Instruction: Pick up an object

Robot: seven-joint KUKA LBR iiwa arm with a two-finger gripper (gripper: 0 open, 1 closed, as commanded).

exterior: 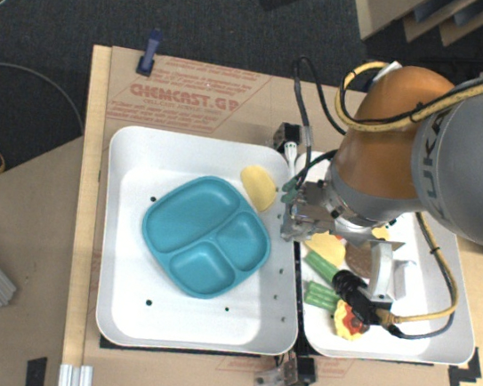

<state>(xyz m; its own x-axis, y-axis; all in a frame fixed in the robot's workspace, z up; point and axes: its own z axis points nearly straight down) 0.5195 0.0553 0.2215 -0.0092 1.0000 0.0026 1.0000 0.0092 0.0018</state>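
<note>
Two bins (117, 241), teal plate (206, 235) mid-left bin, margins open, gripper (341, 247) crowding right bin's clutter, grip state unclear

Grey arm (481, 152) — orange band, blk cables

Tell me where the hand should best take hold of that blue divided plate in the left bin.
Probably the raised outer rim of the blue divided plate, coming from above on its bare left edge. It lies flat, so only the rim offers a lip, and the yellow object crowds its upper right.
</note>
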